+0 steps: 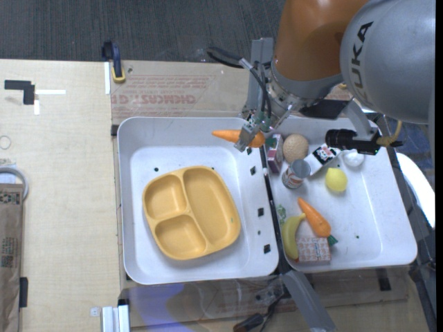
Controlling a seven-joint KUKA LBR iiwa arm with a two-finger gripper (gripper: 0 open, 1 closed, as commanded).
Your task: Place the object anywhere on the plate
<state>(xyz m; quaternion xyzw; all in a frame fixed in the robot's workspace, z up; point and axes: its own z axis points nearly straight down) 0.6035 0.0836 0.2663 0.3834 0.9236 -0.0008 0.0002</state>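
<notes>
Closest to my camera, the yellow plate [192,213] sits in the left bin [131,185]; beyond it the gripper [250,135] fingers clamp an orange carrot [232,136].

My gripper [250,131] holds a small orange carrot [232,136] between its fingers at upper centre of the frame, above the yellow three-compartment plastic plate [191,211] in the left white bin [131,185].

The floor [138,16] at the top is dark grey. The bench [55,206] is pale wood. A brown sheet of cardboard [173,92] lies flat behind the bins.
</notes>
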